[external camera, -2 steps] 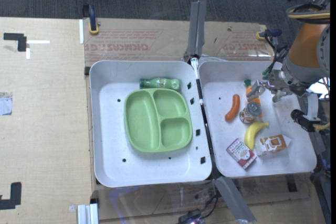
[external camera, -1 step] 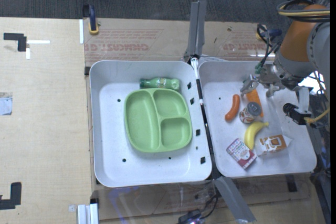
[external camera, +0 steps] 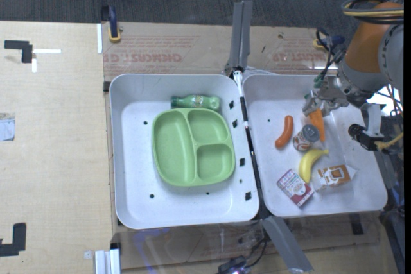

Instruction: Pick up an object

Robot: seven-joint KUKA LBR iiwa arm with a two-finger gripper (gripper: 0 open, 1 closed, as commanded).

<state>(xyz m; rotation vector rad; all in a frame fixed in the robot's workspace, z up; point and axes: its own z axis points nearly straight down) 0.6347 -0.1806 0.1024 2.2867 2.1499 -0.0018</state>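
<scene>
On the light wooden bench, your gripper hovers upper right over the orange plastic carrot — I cannot tell its grip. Lower it straight next.

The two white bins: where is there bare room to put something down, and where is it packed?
Left bin: bare floor runs below and left of the green tray; a green bottle fills the gap above it. Right bin: its upper left corner, above the sausage, is bare. The crowd sits mid-right: carrot, can, banana, two cartons.
</scene>
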